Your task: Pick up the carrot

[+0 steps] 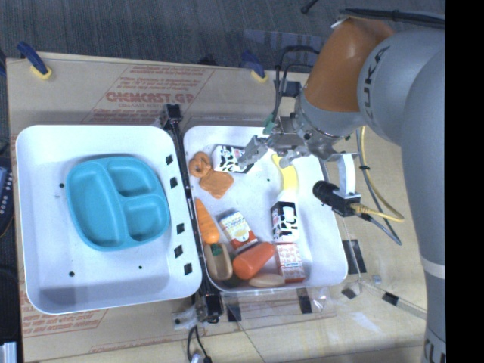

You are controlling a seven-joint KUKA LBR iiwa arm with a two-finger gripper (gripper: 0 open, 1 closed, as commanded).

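Here the carrot [206, 221] lies tight along the right bin's [330, 237] left wall, hemmed by a small carton [235, 228] and an orange-red piece [252, 259]. The gripper [261, 146] hangs over the bin's far edge; whether it is open I cannot tell. The left bin [45, 274] holds a blue tray [117, 201].

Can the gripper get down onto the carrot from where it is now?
Probably yes. The carrot lies uncovered along the left wall of the right bin, its top bare. The gripper hangs over the bin's far end, nothing between them; the wall may crowd one finger.
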